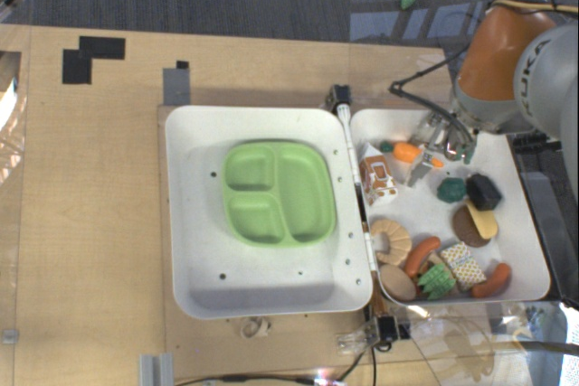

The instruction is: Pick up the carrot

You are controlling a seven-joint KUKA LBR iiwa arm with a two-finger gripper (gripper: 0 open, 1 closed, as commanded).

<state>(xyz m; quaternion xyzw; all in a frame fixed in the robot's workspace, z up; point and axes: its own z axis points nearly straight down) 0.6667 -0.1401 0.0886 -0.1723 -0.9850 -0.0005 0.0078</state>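
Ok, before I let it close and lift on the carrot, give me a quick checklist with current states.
1. Carrot located in the right bin, near its upper left: ok.
2. Gripper positioned at the carrot, just to its right in the camera view: ok.
3. Carrot seated between the fingers: cannot tell.
4. Neighbours clear of the grasp: the small box lies close on the lower left, the dark green piece on the lower right: not ok.
5. Left bin with the green divided plate out of the arm's way: ok.
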